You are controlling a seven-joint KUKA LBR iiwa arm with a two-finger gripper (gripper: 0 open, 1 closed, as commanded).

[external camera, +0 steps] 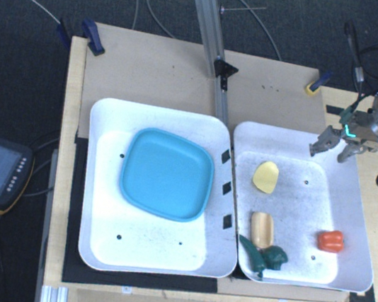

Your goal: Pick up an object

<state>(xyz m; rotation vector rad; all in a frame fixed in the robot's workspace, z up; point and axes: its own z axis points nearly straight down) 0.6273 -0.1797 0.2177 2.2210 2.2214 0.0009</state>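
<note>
Camera view: jaws [337,143] apart, empty, over right bin [358,211] far edge; yellow piece [266,176] nearest.

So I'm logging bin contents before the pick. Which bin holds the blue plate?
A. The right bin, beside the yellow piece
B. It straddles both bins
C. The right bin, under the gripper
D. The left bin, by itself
D. The blue plate lies alone in the left bin, while the yellow piece and the orange object sit in the right bin.
</note>
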